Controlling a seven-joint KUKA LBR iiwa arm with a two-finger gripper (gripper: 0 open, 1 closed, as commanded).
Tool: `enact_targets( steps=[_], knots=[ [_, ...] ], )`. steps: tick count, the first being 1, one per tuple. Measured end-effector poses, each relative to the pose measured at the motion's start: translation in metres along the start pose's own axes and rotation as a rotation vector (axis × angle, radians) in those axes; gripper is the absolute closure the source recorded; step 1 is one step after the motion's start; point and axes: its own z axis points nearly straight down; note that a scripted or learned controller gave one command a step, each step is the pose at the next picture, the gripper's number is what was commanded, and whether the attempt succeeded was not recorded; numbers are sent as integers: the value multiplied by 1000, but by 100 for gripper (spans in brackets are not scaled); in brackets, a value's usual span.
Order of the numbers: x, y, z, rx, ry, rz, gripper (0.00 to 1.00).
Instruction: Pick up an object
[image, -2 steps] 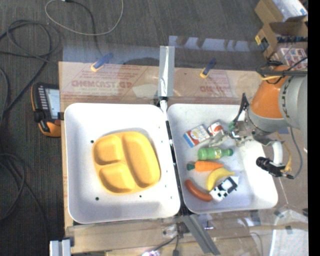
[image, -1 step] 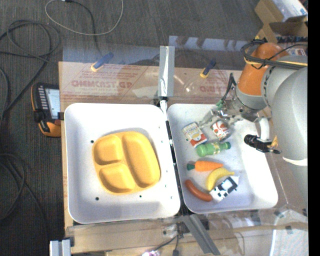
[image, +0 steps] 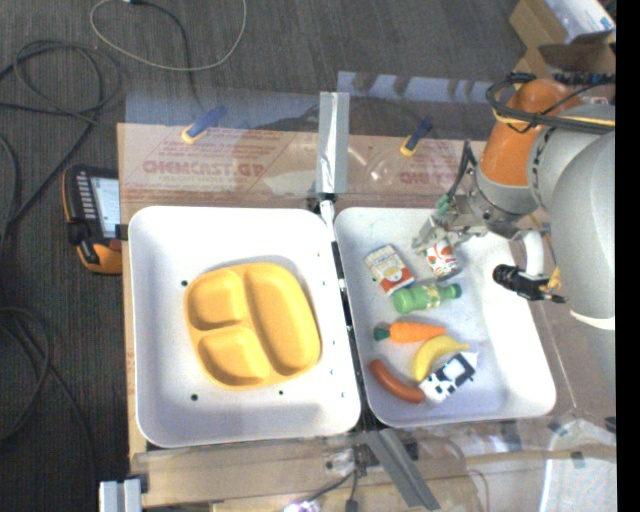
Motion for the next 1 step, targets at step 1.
enact_targets(
  steps=[1],
  knots=[
    [76, 4, -93, 10, 10, -35, 100]
  ],
)
